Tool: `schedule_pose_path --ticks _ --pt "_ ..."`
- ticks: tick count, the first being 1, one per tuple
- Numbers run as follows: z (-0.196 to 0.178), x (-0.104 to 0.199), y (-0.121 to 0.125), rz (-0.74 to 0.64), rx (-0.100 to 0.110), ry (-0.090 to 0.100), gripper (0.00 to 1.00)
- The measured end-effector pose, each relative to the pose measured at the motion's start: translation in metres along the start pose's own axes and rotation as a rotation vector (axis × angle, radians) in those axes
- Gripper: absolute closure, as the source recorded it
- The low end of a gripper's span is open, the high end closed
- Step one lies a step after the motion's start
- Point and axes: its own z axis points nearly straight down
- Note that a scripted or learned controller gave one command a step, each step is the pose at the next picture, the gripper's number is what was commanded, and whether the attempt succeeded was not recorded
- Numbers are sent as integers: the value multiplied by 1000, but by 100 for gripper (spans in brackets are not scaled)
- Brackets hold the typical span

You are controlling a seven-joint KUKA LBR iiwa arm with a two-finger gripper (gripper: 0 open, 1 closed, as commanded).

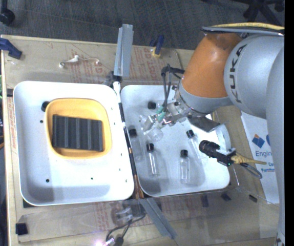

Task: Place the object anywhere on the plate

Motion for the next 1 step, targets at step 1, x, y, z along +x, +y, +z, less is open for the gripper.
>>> schedule_pose_path --ticks 1 --pt "-23 39 51 -163 0 0 100"
